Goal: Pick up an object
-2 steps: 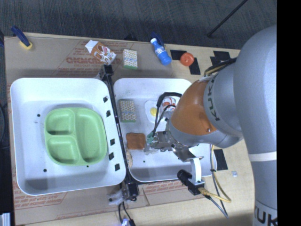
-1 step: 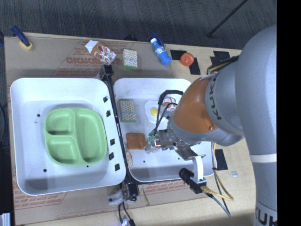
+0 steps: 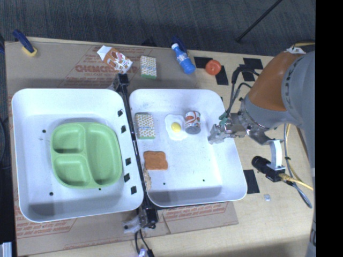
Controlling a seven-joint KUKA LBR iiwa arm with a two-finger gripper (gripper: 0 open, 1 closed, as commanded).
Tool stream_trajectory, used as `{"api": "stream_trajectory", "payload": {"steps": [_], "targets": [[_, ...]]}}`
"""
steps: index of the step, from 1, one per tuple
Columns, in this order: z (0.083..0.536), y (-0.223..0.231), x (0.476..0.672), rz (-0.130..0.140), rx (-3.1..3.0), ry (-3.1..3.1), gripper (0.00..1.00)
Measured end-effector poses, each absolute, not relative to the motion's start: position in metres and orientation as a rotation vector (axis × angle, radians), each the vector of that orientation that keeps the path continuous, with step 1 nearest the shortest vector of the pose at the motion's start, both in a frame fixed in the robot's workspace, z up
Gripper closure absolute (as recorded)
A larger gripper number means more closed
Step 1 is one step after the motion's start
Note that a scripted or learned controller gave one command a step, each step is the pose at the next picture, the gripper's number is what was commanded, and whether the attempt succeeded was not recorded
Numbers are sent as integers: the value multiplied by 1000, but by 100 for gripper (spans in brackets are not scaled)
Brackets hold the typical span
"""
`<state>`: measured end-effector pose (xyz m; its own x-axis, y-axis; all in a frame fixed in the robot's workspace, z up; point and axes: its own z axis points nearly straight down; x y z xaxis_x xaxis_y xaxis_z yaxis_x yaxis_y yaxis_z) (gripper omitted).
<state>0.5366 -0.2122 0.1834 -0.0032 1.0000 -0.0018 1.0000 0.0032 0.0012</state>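
A: What is in the right bin (image 3: 228, 189)?

B: A small can (image 3: 192, 121) with a red and white label stands near the middle of the far half, touching a fried egg (image 3: 176, 127) on its left. A patterned green and white packet (image 3: 144, 126) lies by the left wall, and a brown slice of toast (image 3: 155, 160) sits below it.

A: And the gripper (image 3: 217, 133)?

B: At the bin's right edge, near the can but apart from it. Nothing sits between its fingers; whether they are spread or pressed together I cannot tell.

A: The left bin (image 3: 27, 197)?

B: It bears a green divided plate (image 3: 86, 154).
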Motion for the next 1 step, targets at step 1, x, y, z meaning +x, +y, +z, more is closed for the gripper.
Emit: {"api": "stream_trajectory", "payload": {"steps": [1], "targets": [[227,-211,477,0,2217,2226,100]]}}
